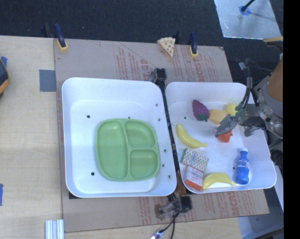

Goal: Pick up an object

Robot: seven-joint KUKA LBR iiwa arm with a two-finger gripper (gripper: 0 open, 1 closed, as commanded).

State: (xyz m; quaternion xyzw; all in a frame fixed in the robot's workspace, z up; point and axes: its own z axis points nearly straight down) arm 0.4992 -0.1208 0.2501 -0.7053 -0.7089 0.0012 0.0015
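A: White plastic, the left-hand shallow bin, well away to the left of the fingers, and in it lies a pale green divided plate with three compartments

B: And nearer the fingers?

A: In the right-hand white bin, a curved yellow toy banana lies left of the fingers and a little lower. Below it sit a checkered snack packet and a small orange-and-white carton, touching. A purple toy eggplant lies up and left of the fingers, with a yellow-orange block just beside it

B: The gripper itself?

A: The grey two-finger gripper reaches in from the right, tips down over a small red-orange object that sits right under them. Whether the fingers are spread or closed I cannot tell, and I see nothing clearly pinched between them

B: Further right?

A: Below the fingers, a second yellow banana-shaped piece near the bin's lower wall, and just beside it a blue plastic bottle with a white cap, below and right of the fingers
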